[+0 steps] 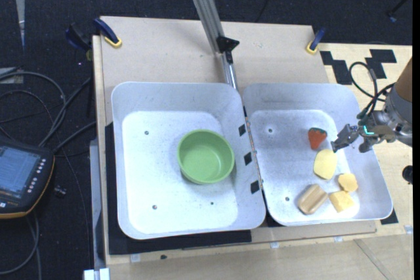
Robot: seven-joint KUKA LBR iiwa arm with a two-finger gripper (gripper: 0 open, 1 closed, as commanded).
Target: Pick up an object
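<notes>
Pale wood bench [164,56], speckled white bins; claw [350,139] prongs apart above rounded yellow lump [325,164], gripping nothing.

We see little of the arm [401,92], since it enters at the right edge: a rounded grey segment, with a warmer brownish-orange patch at its upper edge that is probably the orange band. Below it sits a paler grey, cylindrical wrist section. Thin black cables [365,79] loop out from the wrist in open curves. The gripper [350,139] is a compact dark block of black and grey metal parts, with a small teal-green glint on its body, perhaps an indicator light. Its fingers [342,139] are slim, dark and tapered. Screws and markings are too small to make out.
</notes>
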